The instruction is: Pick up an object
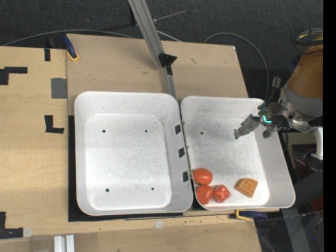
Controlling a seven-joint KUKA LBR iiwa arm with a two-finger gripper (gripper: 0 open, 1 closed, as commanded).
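Three red, rounded pieces lie at the near left of the right bin point(273, 156): one point(202, 176) on top, one point(205, 194) below it, and a lumpier one point(221, 193) beside that. An orange waffle-like piece point(247, 187) rests just to their right. My gripper point(255, 131) hovers over the right bin's far right part, well above and apart from these pieces. It is open, with nothing between its fingers.
The left bin point(84, 140) adjoins the right one, joined by dark clips point(181, 152) along the shared rim. A grey metal bar point(149, 28) slants in from the top to the bins' far edge. The wooden bench point(31, 156) lies to the left.
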